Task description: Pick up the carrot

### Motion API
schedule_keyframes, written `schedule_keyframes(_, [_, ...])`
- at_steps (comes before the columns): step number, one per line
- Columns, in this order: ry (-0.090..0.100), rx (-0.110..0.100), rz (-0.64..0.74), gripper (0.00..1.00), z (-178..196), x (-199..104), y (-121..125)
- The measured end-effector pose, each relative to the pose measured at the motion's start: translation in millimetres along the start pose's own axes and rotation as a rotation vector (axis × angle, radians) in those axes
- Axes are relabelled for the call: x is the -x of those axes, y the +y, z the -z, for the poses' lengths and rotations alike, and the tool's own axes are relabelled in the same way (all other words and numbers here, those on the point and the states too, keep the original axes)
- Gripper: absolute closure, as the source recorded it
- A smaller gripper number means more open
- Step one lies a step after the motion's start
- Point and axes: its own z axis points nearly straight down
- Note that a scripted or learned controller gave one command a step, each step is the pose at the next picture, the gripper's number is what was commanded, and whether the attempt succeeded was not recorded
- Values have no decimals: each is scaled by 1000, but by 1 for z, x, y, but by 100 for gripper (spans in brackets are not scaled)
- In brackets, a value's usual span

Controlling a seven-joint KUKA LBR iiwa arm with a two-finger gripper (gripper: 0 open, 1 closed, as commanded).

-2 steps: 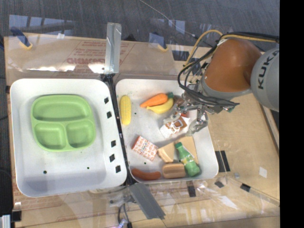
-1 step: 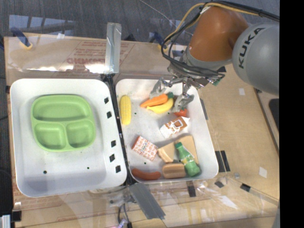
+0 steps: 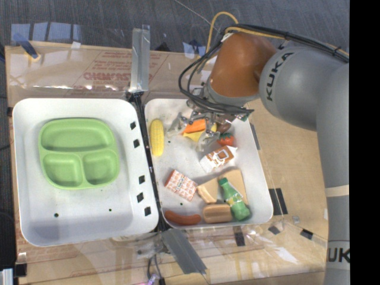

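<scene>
The carrot lies at 12 o'clock in the right bin, close under its top rim, with the gripper directly over it; I cannot tell the jaws' state. Open white floor lies at the bin's centre-left, between one corn at 9 o'clock and the items crowded from 3 to 6 o'clock, one bottle and one sausage among them. The left bin holds one green tray, and the arm hides the right bin's top-right corner.

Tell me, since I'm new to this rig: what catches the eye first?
The grey arm with its orange band reaches in from the right, its gripper low over the carrot at the top of the right bin. The green tray sits in the left bin.
</scene>
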Motion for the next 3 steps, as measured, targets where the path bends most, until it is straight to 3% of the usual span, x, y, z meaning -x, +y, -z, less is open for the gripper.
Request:
schedule_keyframes(1, [-6,-18,0,100,19,2,-5])
schedule_keyframes(2, [2,1,-320,100,0,19,36])
schedule_keyframes(3, [7,6,-501,100,55,5,47])
